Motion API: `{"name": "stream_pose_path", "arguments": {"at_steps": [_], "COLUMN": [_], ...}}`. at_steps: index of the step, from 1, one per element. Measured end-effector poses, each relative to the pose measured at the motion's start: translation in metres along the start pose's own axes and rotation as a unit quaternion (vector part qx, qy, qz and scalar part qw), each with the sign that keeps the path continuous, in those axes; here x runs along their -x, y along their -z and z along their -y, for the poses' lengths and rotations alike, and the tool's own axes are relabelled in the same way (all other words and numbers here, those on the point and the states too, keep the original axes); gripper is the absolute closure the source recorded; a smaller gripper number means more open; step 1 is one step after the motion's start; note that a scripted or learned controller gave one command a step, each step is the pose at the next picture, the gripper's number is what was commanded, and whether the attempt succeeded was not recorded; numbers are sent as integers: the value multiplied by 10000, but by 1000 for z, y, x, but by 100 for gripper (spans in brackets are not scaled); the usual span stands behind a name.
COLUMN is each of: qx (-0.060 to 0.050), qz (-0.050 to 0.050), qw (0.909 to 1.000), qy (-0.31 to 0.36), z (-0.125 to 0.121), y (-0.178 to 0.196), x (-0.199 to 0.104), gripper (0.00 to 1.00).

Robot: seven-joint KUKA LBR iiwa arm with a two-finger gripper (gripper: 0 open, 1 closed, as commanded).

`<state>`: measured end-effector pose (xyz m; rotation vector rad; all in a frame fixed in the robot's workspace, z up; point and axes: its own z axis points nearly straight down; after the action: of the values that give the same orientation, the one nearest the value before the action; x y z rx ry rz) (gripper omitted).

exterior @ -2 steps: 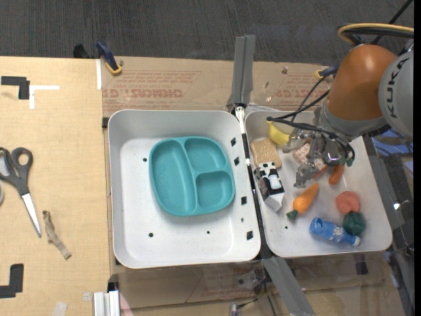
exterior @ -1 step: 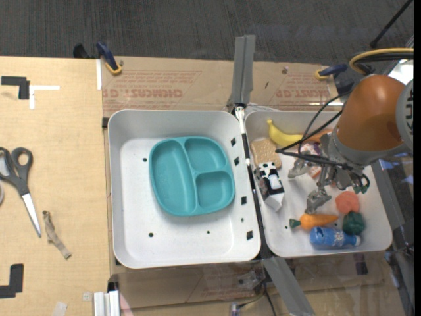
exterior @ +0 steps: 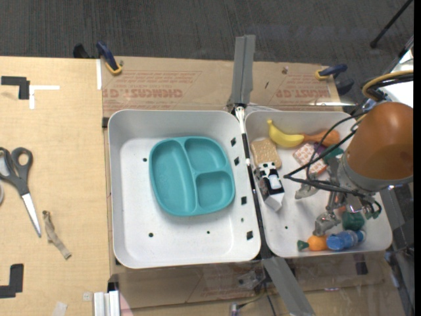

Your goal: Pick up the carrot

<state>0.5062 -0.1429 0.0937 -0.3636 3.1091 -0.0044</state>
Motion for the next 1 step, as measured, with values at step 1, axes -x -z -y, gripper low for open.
{"name": "stream_pose_path", "arguments": {"at_steps": [1], "qx": [-10], "qz": [38], "qw": [9970], "qy": [-769], "z": [73], "y": [2], "x": [-25], "gripper": [0]}}
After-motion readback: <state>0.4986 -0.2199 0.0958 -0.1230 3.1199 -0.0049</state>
